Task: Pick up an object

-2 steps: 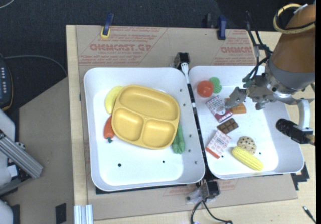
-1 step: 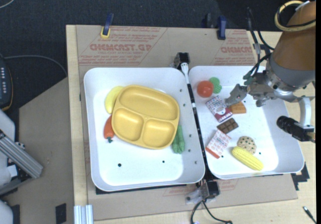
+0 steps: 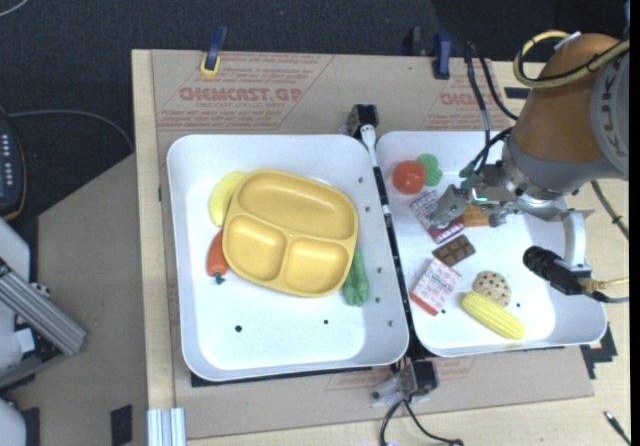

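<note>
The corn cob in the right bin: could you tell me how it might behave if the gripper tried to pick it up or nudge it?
The corn cob looks rounded and elongated, so it would probably roll sideways if pushed. Its glossy yellow surface suggests a light, stiff plastic toy, possibly slippery between fingers. It lies close to the cookie, so a nudge may shift that too.

Bench is a brown board with red print, filling the middle of the frame. Two shallow white bins sit directly on it, side by side and touching: left bin centre-left, right bin centre-right. A yellow clamp grips the board's top edge at upper left, a blue clamp at upper right.
</note>
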### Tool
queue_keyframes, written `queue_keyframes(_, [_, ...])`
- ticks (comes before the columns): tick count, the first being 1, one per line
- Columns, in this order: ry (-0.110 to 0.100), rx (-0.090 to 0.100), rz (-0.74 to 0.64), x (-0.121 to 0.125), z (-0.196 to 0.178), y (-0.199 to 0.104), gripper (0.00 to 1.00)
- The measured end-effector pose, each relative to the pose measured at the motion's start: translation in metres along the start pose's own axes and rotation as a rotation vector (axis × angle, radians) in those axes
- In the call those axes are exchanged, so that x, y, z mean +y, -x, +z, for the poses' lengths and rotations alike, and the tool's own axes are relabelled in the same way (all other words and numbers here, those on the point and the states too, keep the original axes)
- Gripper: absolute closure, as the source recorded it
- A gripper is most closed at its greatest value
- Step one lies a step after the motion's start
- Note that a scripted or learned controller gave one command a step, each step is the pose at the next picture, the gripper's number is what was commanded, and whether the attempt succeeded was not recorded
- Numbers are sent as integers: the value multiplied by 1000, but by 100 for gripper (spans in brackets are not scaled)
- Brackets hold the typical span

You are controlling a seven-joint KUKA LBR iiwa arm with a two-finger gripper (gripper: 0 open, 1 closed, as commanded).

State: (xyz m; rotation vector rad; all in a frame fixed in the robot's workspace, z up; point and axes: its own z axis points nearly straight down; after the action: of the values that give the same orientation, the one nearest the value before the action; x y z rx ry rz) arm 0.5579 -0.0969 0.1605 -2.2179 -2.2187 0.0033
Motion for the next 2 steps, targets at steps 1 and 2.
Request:
queue_keyframes(1, [-4, 0, 2, -7, 61, 4, 0])
queue_keyframes(2, [0, 0, 0, -7, 77, 3, 0])
